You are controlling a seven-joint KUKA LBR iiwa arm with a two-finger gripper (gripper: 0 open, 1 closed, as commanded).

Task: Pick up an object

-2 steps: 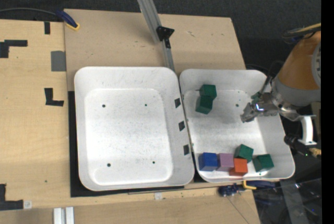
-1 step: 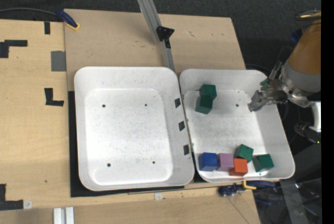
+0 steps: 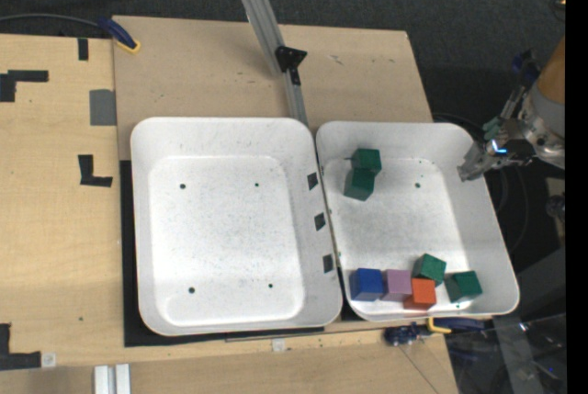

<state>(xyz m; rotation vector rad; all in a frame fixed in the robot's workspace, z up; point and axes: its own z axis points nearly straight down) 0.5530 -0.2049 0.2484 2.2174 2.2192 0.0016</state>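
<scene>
Two green blocks (image 3: 362, 174) sit stacked or leaning together near the far end of the right-hand white bin (image 3: 478, 227), one tilted against the other, well apart from the rest of the pile. At the near end of the same bin, a cluster of small cubes crowds the front wall: a blue cube (image 3: 367, 283), a lilac cube (image 3: 399, 283) touching it, an orange cube (image 3: 423, 293) just beside that, a dark green cube (image 3: 429, 268) behind the orange one, and another green cube (image 3: 464, 286) at the near right corner.

The gripper (image 3: 476, 164) hangs at the bin's far right rim, over the edge rather than over any block, with nothing seen between its tips; whether the fingers are apart or together cannot be told from here. The grey arm (image 3: 542, 121) enters from the right, its orange band (image 3: 553, 71) just visible at the frame's edge.

The left-hand white bin (image 3: 147, 199) lies alongside, the two touching along their inner walls, where small dark clips (image 3: 319, 220) mark the seam. A slanted metal rail (image 3: 257, 2) crosses from the top of the scene down to the bins' far junction, ending in a black bracket (image 3: 290, 60). The wooden bench (image 3: 211, 61) carries black tape marks (image 3: 90, 170) and a grey patch (image 3: 102, 106) on its left side; a blue and yellow clamp (image 3: 121, 33) rests at its far left corner, another (image 3: 413, 332) at the near edge below the right bin.
</scene>
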